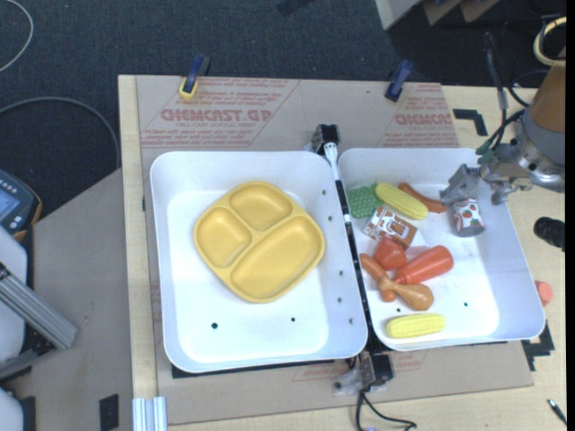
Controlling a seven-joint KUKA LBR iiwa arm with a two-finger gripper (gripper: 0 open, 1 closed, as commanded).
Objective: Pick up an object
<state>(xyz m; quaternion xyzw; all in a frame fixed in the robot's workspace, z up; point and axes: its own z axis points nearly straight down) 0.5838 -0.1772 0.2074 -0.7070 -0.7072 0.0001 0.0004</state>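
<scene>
Grey gripper (474,189), perhaps over small can (467,216)

cam: single, fixed above bench (269,106) | facing: downward, slanted | range: mid, both bins in frame | gripper (474,191) at right; left bin (180,321) well left of it

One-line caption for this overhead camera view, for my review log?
Claw above the right bin of toy food, small red-and-white object beneath it; yellow divided plate in left bin.
</scene>
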